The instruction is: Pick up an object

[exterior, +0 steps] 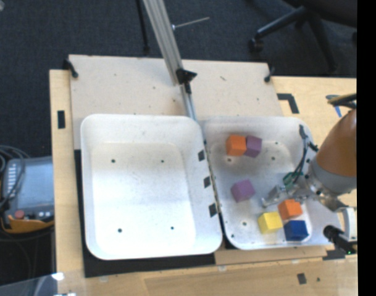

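The orange block (290, 209) is lying in the right bin (262, 128), directly under the tip of the pincer (283, 197) and touching or nearly touching it. Whether the pincer is spread, pressed together or pinching the block cannot be told, because the metal parts are blurring into one another there.

The arm (339, 153) is reaching in from the right over the bin's right wall, its orange band sitting above the grey wrist and the wrist tilting down and leftward toward the bin floor. Thin cables are running along the wrist beside the pincer.

Just below the pincer, the orange block is sitting close against a yellow block (270, 221) on its lower left and a blue block (296, 230) beneath it, the three forming a tight cluster near the bin's front wall. To the left of the pincer, a purple block (242, 190) is lying alone on the bin floor. Farther up and to the left, a second orange block (236, 145) and a smaller purple block (254, 145) are sitting side by side, touching.

Well to the left of the pincer, the left bin (144, 184) is resting on the table (67, 165) against the right bin. Beyond both bins, a slanted aluminium rail (163, 32) is rising from a clamp at the back edge. Off the table's far left, a handheld control pad (27, 193) is lying on the floor.
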Available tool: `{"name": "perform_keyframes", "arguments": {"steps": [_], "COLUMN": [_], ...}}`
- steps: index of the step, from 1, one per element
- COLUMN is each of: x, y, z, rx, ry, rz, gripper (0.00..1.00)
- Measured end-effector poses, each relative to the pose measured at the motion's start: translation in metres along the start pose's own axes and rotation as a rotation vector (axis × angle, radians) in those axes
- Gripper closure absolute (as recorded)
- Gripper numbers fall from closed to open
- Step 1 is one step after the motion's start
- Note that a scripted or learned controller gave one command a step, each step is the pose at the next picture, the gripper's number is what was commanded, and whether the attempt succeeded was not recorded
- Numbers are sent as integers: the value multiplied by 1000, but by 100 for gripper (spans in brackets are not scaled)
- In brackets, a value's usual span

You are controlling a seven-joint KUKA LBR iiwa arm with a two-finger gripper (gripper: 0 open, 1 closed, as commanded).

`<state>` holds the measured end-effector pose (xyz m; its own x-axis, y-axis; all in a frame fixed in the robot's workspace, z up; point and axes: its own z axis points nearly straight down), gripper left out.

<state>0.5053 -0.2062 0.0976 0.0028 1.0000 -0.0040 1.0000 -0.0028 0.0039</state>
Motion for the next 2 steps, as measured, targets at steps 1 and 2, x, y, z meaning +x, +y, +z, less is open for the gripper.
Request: {"name": "perform_keyframes", "arguments": {"steps": [1, 2], "x": [-1, 0], "y": [2, 3], "z": [-12, -76], "rx": [-5, -4], "ry": [1, 1], "rz": [7, -6], "gripper": [100, 100]}}
